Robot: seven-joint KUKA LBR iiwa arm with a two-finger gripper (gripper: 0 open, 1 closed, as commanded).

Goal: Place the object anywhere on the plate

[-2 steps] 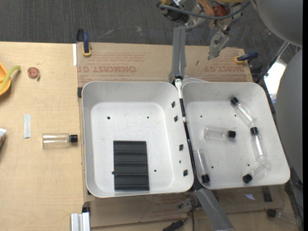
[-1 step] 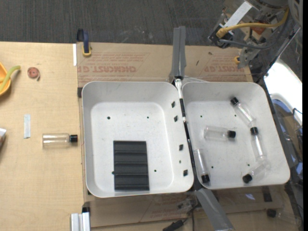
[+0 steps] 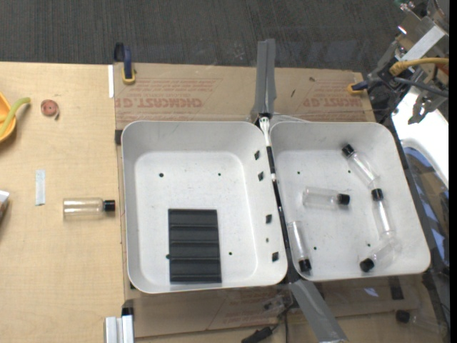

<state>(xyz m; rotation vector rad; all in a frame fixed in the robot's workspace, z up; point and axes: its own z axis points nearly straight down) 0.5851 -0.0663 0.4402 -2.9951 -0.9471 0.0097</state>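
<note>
Lying scattered: vials (image 3: 325, 199) beside plate (image 3: 193, 246)

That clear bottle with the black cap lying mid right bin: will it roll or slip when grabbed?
Probably. The bottle lies on its side and looks round, so a nudge may roll it across the right bin. Its clear, smooth wall suggests slippery, light plastic; the cap end may grip better.

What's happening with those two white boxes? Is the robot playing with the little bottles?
Nothing is being handled right now. The right bin holds several clear tubes with black caps: one near the back, a stubby one in the middle, one at the front left and more along the right side. The left bin holds a dark ribbed plate. Nothing lies on the plate yet. One more clear bottle lies on the bench outside the bins.
</note>
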